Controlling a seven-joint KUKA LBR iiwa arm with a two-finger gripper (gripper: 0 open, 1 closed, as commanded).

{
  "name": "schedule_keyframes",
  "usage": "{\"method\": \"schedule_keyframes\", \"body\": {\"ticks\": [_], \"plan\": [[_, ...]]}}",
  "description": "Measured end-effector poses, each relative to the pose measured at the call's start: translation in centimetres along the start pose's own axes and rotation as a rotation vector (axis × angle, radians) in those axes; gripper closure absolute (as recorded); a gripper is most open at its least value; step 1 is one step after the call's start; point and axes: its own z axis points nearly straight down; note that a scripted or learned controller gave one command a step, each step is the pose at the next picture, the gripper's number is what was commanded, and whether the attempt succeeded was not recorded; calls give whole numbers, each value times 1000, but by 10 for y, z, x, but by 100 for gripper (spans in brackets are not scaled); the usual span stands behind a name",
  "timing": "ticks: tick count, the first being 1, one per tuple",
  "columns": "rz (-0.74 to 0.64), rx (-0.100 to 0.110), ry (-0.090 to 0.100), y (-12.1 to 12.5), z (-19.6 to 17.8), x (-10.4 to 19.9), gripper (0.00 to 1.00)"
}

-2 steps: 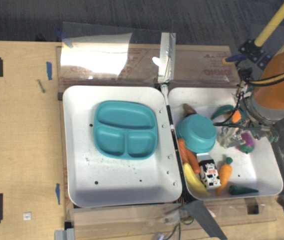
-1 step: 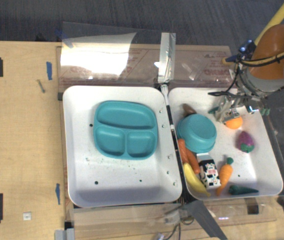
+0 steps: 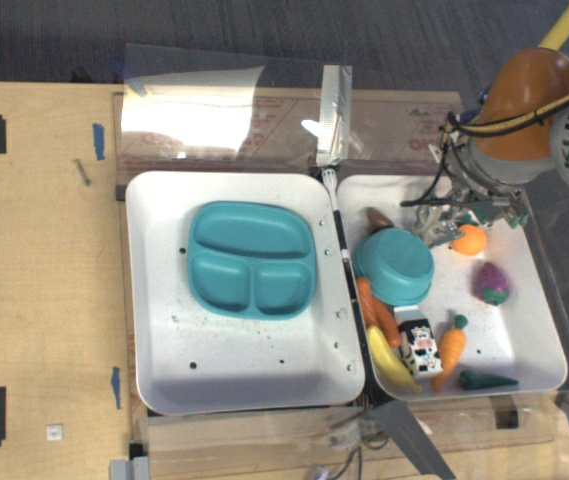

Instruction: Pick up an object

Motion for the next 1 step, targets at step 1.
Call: {"method": "schedule_keyframes", "body": {"ticks": [1], "plan": [[62,1,-1,23,0,-9,100]]}}
